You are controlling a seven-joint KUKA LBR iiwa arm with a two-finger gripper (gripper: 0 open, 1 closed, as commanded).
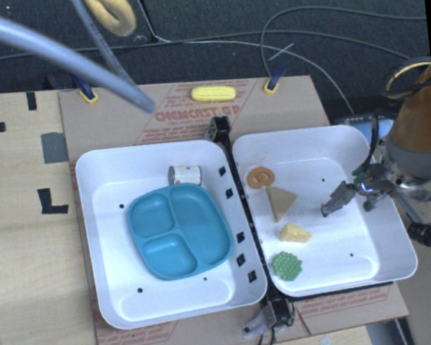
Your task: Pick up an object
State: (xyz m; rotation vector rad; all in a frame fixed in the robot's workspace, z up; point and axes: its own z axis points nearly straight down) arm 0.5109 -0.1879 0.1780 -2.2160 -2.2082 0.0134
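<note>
Camera view: the pincer [347,196] is seen spread and holding nothing over the right bin [365,263]; the cheese wedge [283,199] lies just left of it.

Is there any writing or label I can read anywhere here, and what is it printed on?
Red print on the cardboard sheet behind the bins: a large line and smaller lines under it, all too blurred to read.
More red print on the cardboard at the front edge: too blurred to read.
Small can in the left bin: any label is too small to read.
No other text can be made out.
</note>
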